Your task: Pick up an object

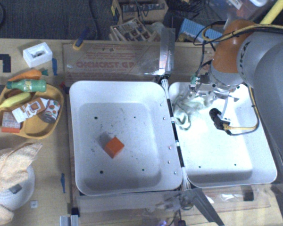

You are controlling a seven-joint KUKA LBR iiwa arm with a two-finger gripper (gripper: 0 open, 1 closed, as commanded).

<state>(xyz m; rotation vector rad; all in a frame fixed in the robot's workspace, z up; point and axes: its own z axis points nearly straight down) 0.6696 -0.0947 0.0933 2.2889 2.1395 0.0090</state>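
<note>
I saw the gripper (198,98) over pale crumpled cloth (183,108) in the right bin (236,173); an orange block (114,146) sat left.

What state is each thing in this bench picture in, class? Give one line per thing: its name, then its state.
orange block: resting alone on the left bin's floor, untouched.
left bin: flat on the bench, holding the block.
right bin: flat beside it, holding a pale crumpled item.
pale crumpled item: lying at the right bin's upper left corner.
gripper: low over the right bin, next to the crumpled item.
yellow bowl: full of toy food.
</note>
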